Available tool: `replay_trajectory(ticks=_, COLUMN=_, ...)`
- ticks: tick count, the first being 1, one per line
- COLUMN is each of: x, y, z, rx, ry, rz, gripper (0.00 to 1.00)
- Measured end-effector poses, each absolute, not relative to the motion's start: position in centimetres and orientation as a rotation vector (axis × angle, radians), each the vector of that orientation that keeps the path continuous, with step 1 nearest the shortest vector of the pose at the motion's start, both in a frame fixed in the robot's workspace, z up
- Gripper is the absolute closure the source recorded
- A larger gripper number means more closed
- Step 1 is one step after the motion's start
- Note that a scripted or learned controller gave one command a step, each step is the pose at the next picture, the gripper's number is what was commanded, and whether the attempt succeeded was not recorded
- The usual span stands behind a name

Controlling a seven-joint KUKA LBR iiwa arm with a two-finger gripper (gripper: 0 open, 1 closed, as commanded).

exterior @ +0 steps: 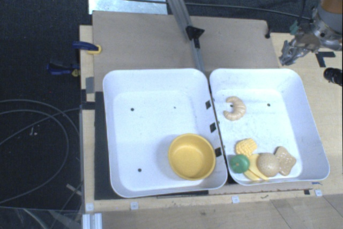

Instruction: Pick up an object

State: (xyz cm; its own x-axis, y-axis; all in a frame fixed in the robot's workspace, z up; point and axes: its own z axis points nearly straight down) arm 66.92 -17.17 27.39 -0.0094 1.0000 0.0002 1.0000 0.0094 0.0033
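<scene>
My gripper (289, 55) hangs at the upper right, above the bench just beyond the far right corner of the right bin (300, 88), with nothing seen between its fingers. In that bin a tan croissant (235, 108) lies near the middle. A cluster sits at the bin's near edge: a yellow corn piece (246, 146), a green round piece (239, 163), a beige round bun (267, 164), a tan cookie-like piece (285, 160) and a yellow banana (254, 172) partly under the others. A yellow bowl (192, 156) stands in the left bin (134, 115) at its near right.
A grey metal pole (179, 2) slants from the top down to the seam between the bins. Blue and yellow clamps (80, 56) grip the bench's left edge. Cables trail over the dark floor at left.
</scene>
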Motion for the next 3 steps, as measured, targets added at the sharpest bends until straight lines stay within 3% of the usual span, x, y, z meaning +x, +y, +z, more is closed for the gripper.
replay_trajectory(ticks=3, x=62.7, y=-3.0, z=25.9, rx=2.211, ry=2.234, rz=0.003, gripper=1.0)
